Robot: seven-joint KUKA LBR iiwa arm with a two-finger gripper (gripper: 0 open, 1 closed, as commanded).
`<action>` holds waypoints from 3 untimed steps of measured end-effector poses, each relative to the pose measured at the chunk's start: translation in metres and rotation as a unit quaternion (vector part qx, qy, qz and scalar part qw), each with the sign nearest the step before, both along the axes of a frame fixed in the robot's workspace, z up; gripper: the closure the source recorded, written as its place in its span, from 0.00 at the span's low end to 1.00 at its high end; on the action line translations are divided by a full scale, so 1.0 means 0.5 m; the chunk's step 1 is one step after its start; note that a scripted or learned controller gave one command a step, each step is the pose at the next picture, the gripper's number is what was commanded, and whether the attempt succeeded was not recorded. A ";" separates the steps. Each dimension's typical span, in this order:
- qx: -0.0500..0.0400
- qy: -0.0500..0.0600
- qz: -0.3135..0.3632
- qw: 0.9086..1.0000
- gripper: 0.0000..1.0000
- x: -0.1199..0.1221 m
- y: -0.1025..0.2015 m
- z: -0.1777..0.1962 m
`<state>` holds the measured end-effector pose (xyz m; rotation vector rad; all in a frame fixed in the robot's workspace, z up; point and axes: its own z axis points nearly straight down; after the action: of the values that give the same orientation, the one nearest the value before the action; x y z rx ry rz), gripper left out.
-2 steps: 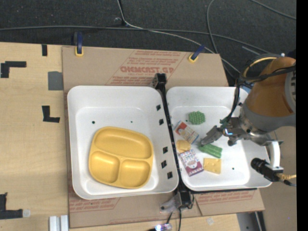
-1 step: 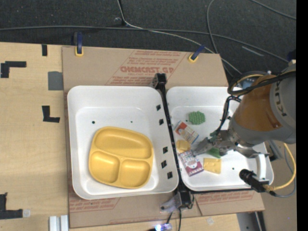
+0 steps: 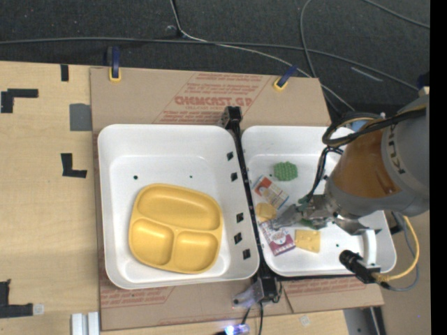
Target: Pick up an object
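The gripper (image 3: 283, 217) hangs low in the right bin (image 3: 363, 135), and I cannot tell how its fingers are set. Just beside it lie a yellow wedge (image 3: 308, 240), a small packet (image 3: 279, 241), a yellow piece (image 3: 265, 211) and a red-and-white wrapper (image 3: 269, 189); a green round thing (image 3: 285, 170) sits further back. To grasp well, the arm should probably settle squarely over one item, clear of its neighbours, before closing. Count: five small items there, one yellow divided tray (image 3: 175, 227) in the left bin (image 3: 115, 145), two bins on the bench (image 3: 42, 187).
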<state>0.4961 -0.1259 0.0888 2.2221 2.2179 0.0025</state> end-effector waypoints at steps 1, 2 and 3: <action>0.002 -0.005 0.001 1.000 1.00 0.008 0.004 0.029; -0.001 -0.001 0.002 1.000 1.00 0.015 0.005 0.155; -0.001 -0.001 0.002 1.000 1.00 0.017 0.005 0.261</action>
<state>0.5046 -0.1236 0.2193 2.2166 2.2200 0.0035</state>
